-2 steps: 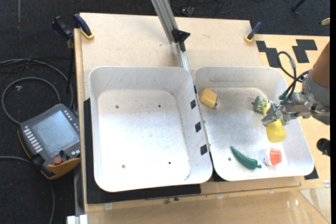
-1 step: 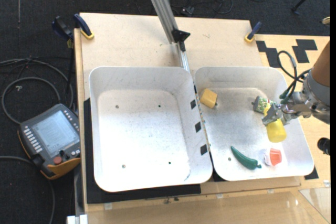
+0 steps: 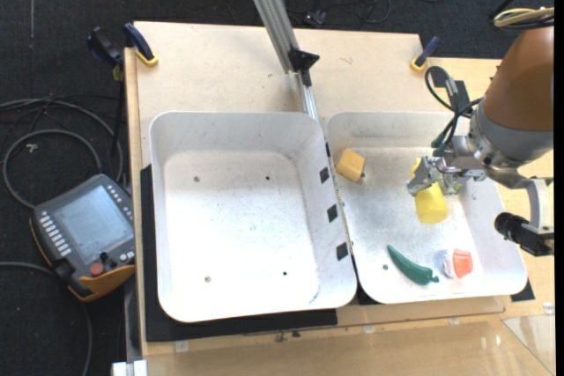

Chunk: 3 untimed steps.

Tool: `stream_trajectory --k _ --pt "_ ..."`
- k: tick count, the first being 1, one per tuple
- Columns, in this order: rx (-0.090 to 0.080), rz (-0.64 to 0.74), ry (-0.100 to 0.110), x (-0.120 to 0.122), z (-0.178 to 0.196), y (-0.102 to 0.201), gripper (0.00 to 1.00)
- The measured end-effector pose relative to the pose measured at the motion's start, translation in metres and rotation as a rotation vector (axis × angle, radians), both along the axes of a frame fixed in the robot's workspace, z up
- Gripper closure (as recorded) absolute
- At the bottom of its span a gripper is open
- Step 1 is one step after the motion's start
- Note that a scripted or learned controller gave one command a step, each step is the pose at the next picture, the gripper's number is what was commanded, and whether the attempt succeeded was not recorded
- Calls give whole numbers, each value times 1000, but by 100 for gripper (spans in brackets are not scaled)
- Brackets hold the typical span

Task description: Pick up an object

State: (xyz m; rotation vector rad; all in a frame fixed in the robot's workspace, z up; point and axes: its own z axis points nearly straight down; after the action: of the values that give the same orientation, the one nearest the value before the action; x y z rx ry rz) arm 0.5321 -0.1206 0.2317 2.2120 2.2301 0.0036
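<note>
**Op A:** Starting nearest me, in the right bin [image 3: 493, 282], I see a green pepper-shaped piece [image 3: 411, 265] at the front edge, and at its three o'clock a small orange and white item [image 3: 457, 262] that I can't identify; it's too blurred.

**Op B:** And the claw?

**Op A:** The gripper [image 3: 431, 181] hangs over the middle of that bin, with the arm [image 3: 520, 101] coming in from three o'clock and cut off by the frame. A yellow object [image 3: 432, 205] sits right at its six o'clock, touching or just under the tips. I can't tell whether the fingers are spread or closed, or whether they have it; the metal parts overlap the yellow from my angle.

**Op B:** Anything else there?

**Op A:** A yellow block [image 3: 351, 164] lies at the claw's nine o'clock, near the divider, well apart from it. Beyond the left bin [image 3: 176, 136] a slanted metal rail [image 3: 273, 9] runs off toward twelve o'clock, its top cut off.
</note>
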Motion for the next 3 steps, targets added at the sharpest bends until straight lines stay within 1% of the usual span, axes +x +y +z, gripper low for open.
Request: stream_trajectory --k 1,3 --pt "0 0 2 19 -10 53 100" --pt "0 -1 1 44 -23 154 100"
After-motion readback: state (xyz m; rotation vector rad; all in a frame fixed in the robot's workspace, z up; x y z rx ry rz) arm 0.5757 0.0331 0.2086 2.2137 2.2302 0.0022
